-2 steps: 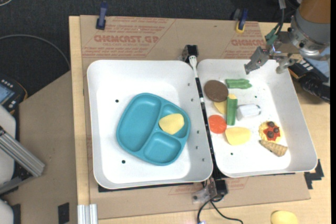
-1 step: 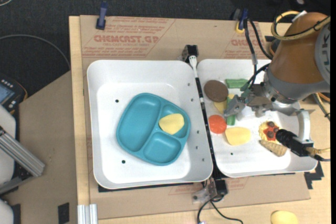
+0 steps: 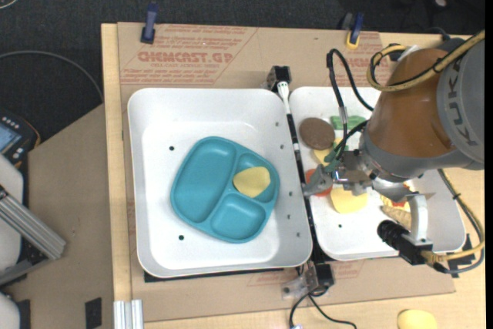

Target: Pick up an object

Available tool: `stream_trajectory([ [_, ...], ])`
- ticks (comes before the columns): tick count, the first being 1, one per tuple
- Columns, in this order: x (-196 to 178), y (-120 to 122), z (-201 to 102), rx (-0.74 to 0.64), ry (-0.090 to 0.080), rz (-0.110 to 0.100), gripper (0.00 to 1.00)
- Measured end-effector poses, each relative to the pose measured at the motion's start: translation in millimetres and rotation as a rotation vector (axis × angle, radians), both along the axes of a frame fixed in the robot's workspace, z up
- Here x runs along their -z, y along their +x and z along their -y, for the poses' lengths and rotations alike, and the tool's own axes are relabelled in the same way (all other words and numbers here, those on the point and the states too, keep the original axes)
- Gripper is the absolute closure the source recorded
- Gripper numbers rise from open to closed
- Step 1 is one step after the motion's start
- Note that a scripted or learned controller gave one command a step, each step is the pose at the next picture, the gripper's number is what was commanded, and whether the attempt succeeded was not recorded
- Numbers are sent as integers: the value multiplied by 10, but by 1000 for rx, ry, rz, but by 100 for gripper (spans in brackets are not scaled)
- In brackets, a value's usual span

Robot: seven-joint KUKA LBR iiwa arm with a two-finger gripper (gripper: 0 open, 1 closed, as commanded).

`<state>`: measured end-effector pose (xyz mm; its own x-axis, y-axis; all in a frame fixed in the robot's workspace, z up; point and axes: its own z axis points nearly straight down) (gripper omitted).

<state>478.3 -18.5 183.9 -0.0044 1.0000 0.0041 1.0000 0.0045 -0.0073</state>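
Note:
A teal divided plate [image 3: 219, 189] lies in the left bin [image 3: 154, 119], and a yellow chip-like piece [image 3: 251, 181] rests in its right compartment. In the right bin [image 3: 339, 239] lie a brown round disc [image 3: 315, 133], a green item [image 3: 344, 123], a yellow round piece [image 3: 348, 201] and a small red bit [image 3: 310, 176]. My gripper [image 3: 339, 175] hangs low over the right bin's left side, just above the yellow round piece and beside the red bit. The arm's grey and orange body [image 3: 412, 119] covers much of that bin.
Blue clamps [image 3: 149, 23] hold the cardboard bench top at the back. A black bracket [image 3: 279, 78] sits between the bins at the far side. Cables [image 3: 347, 88] loop over the right bin. Another yellow object [image 3: 416, 318] lies off the bench at bottom right.

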Motion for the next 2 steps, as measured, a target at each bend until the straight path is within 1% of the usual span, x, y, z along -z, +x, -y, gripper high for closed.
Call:
stream_trajectory([
  [1,-110,30,37,6,-4,9,100],
  [2,-1109,25,-132,1,-3,19,100],
])
